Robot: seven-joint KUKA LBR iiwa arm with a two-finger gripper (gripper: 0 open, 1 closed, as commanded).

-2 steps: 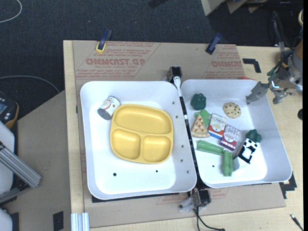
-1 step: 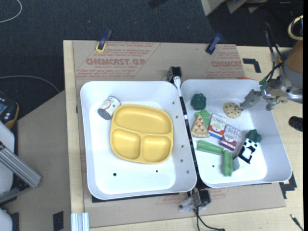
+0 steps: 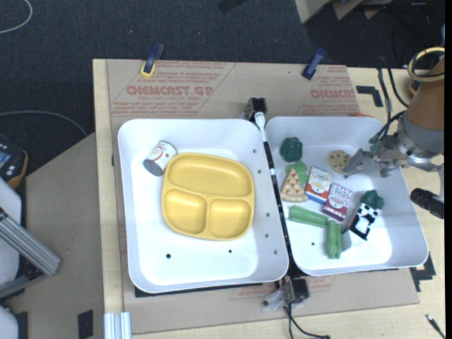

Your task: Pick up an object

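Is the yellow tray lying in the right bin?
No, the yellow tray lies in the left bin, beside a small can.

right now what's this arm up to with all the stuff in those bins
A grey robot arm reaches in from the right, its gripper over the upper right part of the right bin, close to a cookie. Nothing is visibly held. That bin holds small toy foods: a green pepper, a pizza slice, two small cartons and green vegetables. The left bin holds a yellow divided plate and a small can lying beside it.
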